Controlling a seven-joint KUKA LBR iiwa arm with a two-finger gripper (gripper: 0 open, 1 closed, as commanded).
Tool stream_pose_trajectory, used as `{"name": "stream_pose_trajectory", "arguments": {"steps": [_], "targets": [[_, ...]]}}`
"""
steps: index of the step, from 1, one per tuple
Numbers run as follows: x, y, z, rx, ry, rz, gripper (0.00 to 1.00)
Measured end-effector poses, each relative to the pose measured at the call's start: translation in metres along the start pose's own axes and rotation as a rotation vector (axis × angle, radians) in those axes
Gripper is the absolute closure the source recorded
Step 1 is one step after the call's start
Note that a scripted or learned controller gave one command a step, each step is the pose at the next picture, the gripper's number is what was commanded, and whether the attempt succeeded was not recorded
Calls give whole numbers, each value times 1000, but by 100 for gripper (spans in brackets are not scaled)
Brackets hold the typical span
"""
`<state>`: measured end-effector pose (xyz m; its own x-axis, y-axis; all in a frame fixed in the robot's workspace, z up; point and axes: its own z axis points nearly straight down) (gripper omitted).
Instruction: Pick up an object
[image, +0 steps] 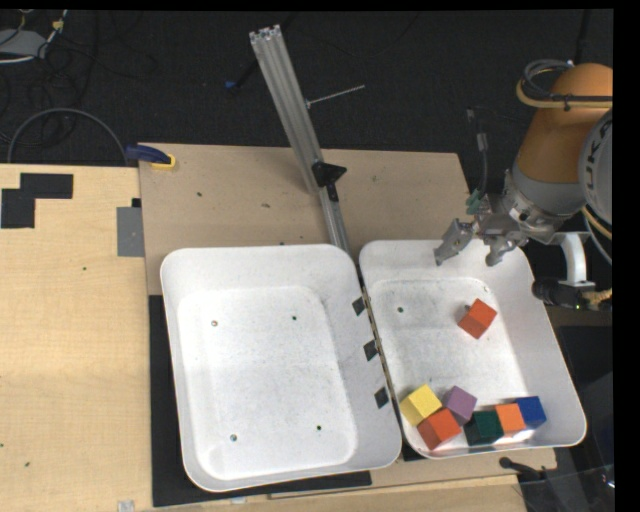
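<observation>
My gripper (472, 250) hangs open above the far rim of the right bin (545, 330), its two grey fingers spread apart with nothing between them. A red-orange block (478, 318) lies alone in the middle of that bin, below and slightly right of the gripper. Along the bin's near edge sit several blocks: a yellow one (422, 403), a purple one (460, 401), a red one (438, 428), a dark green one (484, 427), an orange one (511, 416) and a blue one (531, 410).
The left bin (200, 290) lies beside the right one, with black clips (370, 350) along the shared edge. A slanted aluminium rail (300, 130) rises behind the bins. The wooden bench top (60, 330) extends to the left.
</observation>
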<state>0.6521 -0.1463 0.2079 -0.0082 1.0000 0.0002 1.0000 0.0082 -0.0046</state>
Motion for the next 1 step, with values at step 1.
{"name": "stream_pose_trajectory", "arguments": {"steps": [1], "targets": [[0,0,-10,1,-1,-5,100]]}}
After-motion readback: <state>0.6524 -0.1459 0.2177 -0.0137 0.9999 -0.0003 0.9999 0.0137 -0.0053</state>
